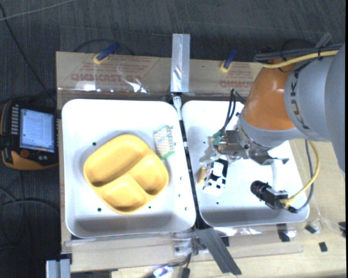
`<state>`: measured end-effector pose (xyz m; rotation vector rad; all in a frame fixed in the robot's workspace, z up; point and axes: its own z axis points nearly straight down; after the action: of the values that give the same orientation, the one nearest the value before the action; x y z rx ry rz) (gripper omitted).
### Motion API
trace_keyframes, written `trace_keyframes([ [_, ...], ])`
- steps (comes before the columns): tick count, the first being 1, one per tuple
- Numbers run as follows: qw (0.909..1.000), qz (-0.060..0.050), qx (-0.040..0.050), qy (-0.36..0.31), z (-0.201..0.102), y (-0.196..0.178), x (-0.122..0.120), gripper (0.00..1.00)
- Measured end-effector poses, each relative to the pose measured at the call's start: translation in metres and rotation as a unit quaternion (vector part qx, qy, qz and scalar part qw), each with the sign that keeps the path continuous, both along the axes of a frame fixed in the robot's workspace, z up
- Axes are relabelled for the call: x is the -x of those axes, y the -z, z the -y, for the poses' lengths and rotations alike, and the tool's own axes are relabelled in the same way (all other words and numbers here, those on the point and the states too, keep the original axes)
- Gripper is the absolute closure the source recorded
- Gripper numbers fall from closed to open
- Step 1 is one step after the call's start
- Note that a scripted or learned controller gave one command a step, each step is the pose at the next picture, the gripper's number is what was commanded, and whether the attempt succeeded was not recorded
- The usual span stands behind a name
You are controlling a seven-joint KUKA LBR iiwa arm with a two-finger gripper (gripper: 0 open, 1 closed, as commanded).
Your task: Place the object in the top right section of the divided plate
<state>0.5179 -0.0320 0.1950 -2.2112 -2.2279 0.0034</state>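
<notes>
Plastic, smooth and yellow, makes up the plate: a rounded, three-lobed dish with shallow sections, lying in the left bin. Just beside its upper right lobe, against the bin's inner wall, sits a small packet, pale and speckled with a green edge, tilted on end. It is apart from the pincer and outside the plate's sections.

Both bins are shallow, white and glossy with rounded corners; the right bin holds a small white object with black markings, boxy in shape. The arm, grey with a shiny orange band, reaches over that bin. The pincer hangs right above the white object; whether its fingers are spread or closed I cannot tell, and nothing shows between them. Brown cardboard lines the bench behind the bins.
</notes>
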Motion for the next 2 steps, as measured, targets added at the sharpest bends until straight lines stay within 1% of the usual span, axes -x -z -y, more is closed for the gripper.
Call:
trace_keyframes([
  [1,0.9875,-0.002,0.0011,0.157,-0.055,0.013,0.036,1.0],
  [2,0.9946,-0.001,0.0018,0.104,-0.126,0.013,-0.005,1.0],
])
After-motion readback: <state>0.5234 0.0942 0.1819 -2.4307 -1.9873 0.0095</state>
